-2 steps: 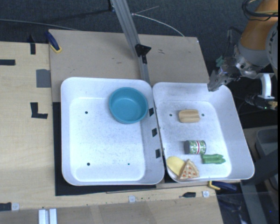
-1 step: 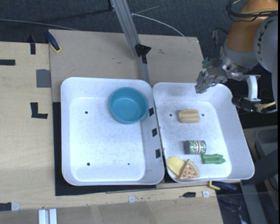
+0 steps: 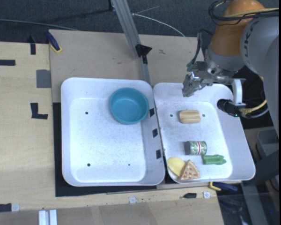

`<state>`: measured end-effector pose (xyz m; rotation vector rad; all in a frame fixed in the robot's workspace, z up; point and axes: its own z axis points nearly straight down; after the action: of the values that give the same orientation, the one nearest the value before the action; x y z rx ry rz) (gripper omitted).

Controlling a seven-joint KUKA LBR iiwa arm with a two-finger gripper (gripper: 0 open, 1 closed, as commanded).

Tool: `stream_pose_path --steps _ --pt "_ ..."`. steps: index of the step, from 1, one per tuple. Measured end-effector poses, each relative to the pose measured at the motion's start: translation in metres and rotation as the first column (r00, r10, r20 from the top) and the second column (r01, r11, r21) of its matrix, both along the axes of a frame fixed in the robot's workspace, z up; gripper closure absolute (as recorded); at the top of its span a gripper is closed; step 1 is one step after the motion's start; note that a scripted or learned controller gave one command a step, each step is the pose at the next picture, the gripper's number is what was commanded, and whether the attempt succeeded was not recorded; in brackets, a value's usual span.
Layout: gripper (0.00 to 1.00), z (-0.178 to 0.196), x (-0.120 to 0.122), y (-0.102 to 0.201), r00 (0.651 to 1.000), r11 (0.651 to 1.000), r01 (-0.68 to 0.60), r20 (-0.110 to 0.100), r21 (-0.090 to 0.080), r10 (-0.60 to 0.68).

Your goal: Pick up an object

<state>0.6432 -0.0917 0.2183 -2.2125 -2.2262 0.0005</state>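
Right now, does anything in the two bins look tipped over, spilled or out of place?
Only the small can in the right bin stands out: it lies on its side. The blue bowl sits upright in the left bin. Nothing looks spilled or damaged.

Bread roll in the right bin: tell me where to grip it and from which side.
Take the bread roll across its short width at the middle, coming straight down from above. It lies flat, long axis left to right, with bare bin floor around it. The gripper hangs just beyond it.
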Motion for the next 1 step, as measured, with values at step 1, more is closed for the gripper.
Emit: stream_pose_path --steps 1 --pt "1.0 -0.0075 -0.0177 0.051 1.0 1.0 0.0 -0.001 0.0 0.0"
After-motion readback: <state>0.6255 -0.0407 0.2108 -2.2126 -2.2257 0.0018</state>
